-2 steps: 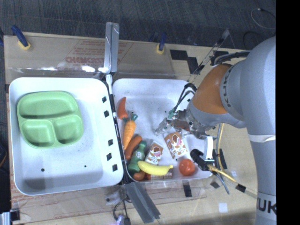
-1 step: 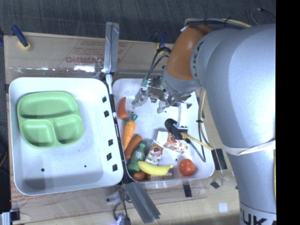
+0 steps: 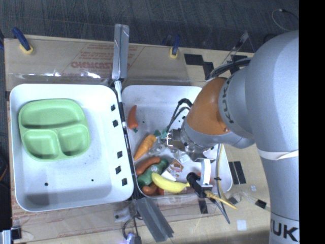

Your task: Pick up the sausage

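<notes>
Partly, the arm [image 3: 223,111] hides the right bin [image 3: 152,93] and gripper [image 3: 175,144].

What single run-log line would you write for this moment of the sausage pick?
arm: over right bin | gripper: low among toy food | sausage: lying in bin beside banana and carrot | tray: in left bin | pick: not yet shown

On the worktop [image 3: 61,52] we see two white bins side by side. The left bin [image 3: 96,182] holds a green divided tray [image 3: 53,128] toward its far left. In the right bin [image 3: 152,98] we see a carrot [image 3: 144,145], a red pepper [image 3: 132,117] near the divider, a banana [image 3: 169,183] and a green vegetable [image 3: 152,172] clustered toward the near edge.
</notes>
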Action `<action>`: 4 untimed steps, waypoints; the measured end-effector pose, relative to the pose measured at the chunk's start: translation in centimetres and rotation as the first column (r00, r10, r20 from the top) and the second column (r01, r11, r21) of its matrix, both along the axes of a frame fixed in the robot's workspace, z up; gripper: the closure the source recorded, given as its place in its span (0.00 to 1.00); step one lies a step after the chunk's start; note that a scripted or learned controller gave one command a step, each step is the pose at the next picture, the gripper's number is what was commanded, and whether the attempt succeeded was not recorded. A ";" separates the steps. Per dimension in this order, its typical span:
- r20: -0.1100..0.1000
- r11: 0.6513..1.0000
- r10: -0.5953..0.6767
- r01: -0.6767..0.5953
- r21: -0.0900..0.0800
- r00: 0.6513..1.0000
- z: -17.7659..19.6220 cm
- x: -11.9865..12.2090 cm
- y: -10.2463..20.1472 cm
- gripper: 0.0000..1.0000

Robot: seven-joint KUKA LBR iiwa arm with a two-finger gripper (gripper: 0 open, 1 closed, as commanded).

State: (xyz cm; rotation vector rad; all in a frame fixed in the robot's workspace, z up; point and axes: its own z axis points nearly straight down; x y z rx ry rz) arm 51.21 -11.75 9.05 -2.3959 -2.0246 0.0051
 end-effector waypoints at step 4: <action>0.002 0.995 -0.104 0.104 0.000 0.995 12.6 -3.4 -1.5 1.00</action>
